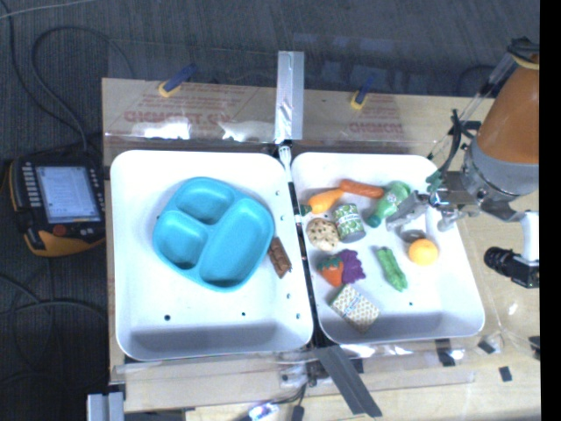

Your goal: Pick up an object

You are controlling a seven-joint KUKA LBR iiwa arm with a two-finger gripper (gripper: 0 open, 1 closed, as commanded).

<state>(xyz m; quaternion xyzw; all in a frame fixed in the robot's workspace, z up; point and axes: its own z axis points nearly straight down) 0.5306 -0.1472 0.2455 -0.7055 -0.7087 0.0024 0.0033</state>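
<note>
Beside the small round orange plastic fruit (422, 251), the metal gripper (419, 214) hovers; grip state unclear. The fruit looks light, stiff, slippery; grasp across its middle.

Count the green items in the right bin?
3 mainly green: a green bottle-like item near the gripper, a green can beside the cookie, and a green pod below the orange ball. Others may be hidden under the gripper.
</note>
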